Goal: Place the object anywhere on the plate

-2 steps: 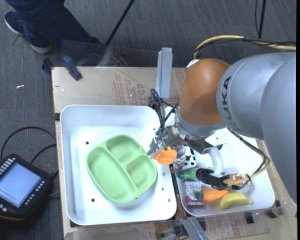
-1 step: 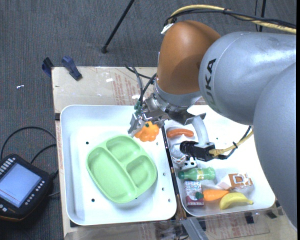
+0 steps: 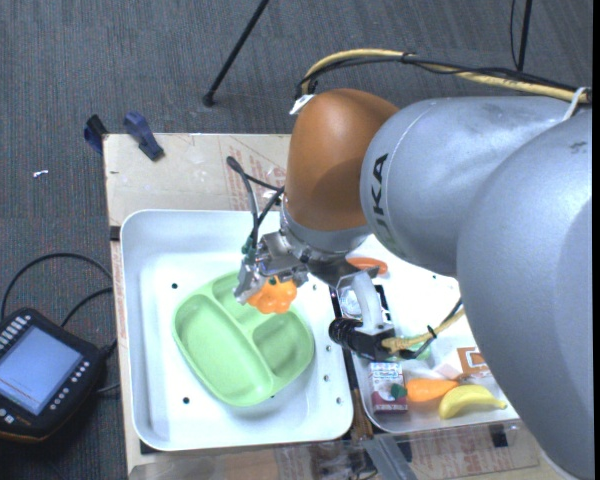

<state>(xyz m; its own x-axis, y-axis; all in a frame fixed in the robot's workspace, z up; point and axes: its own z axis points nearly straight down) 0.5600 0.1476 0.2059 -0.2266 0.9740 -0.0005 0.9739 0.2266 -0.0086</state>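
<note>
Camera view, tool (image 3: 263, 283) pinching orange object (image 3: 272, 296), just above green plate (image 3: 242, 350)

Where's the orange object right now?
In the camera view, the orange object sits at the gripper, over the upper rim of the green plate in the left bin.

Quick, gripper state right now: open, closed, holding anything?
Gripper: jaws closed on the orange object, held over the far edge of the green plate.
</note>
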